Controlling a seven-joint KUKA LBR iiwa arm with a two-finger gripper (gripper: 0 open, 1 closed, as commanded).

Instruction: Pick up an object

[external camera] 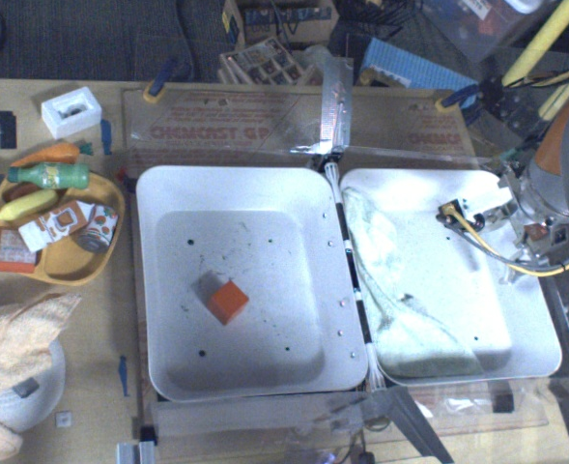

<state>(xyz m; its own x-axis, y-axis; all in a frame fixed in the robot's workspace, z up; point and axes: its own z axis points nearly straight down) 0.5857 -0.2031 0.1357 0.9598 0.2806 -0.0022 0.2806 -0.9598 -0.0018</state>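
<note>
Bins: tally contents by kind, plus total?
Orange cube: 1, in the left bin
Pale crumpled cloth or plastic: 1, in the right bin
Total: 2
The end effector is at the right bin's right edge, holding neither.

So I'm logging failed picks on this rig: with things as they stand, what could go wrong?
The orange block lies in the left bin while the hand sits over the right bin's far edge, so a descent there would likely grab nothing. The block lies skewed to the bin walls, and fingers may nudge it aside. The yellow cable might snag on the way.
</note>
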